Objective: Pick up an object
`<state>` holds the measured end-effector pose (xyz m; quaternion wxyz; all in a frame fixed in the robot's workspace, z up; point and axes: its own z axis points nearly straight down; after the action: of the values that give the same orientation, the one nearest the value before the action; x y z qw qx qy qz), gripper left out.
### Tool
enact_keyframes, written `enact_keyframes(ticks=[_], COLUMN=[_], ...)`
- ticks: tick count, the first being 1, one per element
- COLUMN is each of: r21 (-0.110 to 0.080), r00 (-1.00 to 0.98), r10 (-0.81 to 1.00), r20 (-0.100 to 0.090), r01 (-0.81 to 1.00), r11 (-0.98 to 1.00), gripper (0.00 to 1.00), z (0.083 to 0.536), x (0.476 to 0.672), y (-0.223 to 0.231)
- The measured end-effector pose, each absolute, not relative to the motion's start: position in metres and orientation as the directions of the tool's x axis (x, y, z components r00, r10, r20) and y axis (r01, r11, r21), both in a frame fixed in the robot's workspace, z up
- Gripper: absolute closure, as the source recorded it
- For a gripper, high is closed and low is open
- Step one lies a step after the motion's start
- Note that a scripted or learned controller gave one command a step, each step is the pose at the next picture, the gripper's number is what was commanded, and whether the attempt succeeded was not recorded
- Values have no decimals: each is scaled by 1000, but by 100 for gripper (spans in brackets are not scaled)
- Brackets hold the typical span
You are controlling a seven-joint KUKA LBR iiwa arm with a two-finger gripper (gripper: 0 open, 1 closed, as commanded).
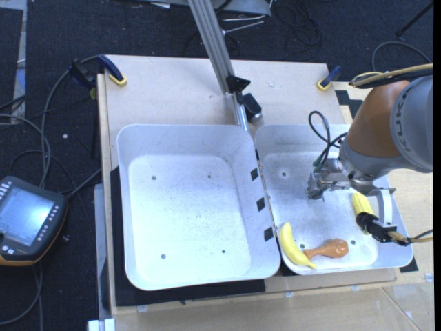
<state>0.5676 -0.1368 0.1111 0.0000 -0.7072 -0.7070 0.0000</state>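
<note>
Picking has not been achieved: hand (317,189), finger state hidden from this angle, hangs low in the right white bin (289,150), apart from the yellow plastic banana (292,247) and tan drumstick toy (328,250).

**Camera placement: single fixed overhead view**

One camera stood above the bench (207,81) and looked down at a slant from its near side. It was far enough to take in both bins, left (138,143) and right (289,140), with surrounding floor (55,33). The arm (393,126) entered from the right.
</note>
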Motion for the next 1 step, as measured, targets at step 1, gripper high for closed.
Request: enact_keyframes(ticks=[1], r21=[4], r00=[0], r10=[1000], r20=[-1], r01=[1000], r11=[0], gripper=[100], z=[173], x=[571], y=[-140])
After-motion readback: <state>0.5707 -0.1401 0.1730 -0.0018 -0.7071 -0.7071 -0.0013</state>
